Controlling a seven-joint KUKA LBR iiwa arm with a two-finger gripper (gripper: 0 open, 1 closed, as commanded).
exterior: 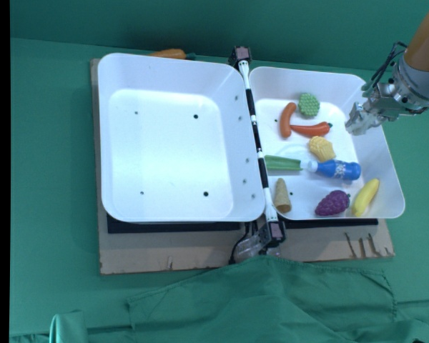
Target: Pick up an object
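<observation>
Gripper: over right bin's far-right edge — open or shut, cannot tell
Toy chili: near far edge, beside sausage

left bin: floor open, full access | right bin: crowded; blue bottle, corn, purple grapes, banana packed close | free strip along its upper wall | tool above its right rim

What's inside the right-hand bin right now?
The right bin holds a sausage, green round fruit, chili pepper, corn, green stalk, blue bottle, cone, grapes and banana. The gripper covers part of the bin's far right.
</observation>
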